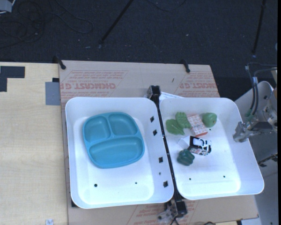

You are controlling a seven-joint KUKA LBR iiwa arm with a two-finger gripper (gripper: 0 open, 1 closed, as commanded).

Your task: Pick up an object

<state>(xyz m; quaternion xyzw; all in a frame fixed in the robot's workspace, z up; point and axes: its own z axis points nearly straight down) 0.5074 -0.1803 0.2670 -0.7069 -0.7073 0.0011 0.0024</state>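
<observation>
The right bin (225,182) holds a small cluster of objects in its upper left part. Two light green pieces (177,123) lie beside a small pink and white packet (195,122), with another light green piece (209,119) to its right. Below them sit a black and white object (200,146) and a dark green lump (186,157). My gripper (240,132) hangs at the right rim of this bin, well to the right of the cluster and apart from every object. Nothing shows in its grasp.
A blue divided plate (114,139) lies in the left bin (84,186). A black divider strip (162,144) runs between the bins. Both rest on a cardboard sheet (107,81) on the wooden bench (23,149). Cables and grey arm parts (264,102) crowd the right side.
</observation>
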